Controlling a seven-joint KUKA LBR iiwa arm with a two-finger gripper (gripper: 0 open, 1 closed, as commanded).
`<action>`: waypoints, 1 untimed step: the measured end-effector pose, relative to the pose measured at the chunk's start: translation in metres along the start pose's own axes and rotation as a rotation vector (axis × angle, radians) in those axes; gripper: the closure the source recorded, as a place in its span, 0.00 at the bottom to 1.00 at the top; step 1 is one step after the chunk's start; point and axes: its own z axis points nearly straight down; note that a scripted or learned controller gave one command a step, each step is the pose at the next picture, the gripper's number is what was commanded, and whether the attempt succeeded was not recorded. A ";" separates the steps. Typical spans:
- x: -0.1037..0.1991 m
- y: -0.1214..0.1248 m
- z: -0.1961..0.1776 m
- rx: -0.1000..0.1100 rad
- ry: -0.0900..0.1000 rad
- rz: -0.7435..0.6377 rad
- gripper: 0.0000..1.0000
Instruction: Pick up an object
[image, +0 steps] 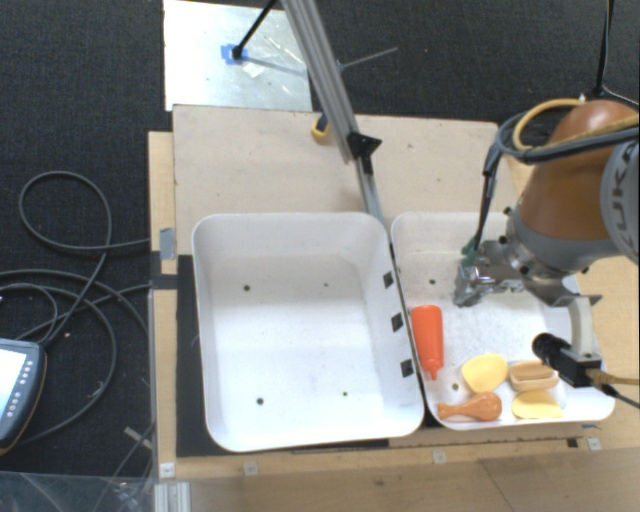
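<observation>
Approach step — gripper (468, 290) hovers over right bin (430, 235), finger state unreadable. Carrot (428, 338) lies just below-left, against the divider. Next — descend squarely onto it.

The tool (470, 285) hangs over the right bin (425, 232), above an orange carrot (428, 338).
</observation>
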 end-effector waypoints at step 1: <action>0.038 0.028 0.013 0.001 0.000 0.001 1.00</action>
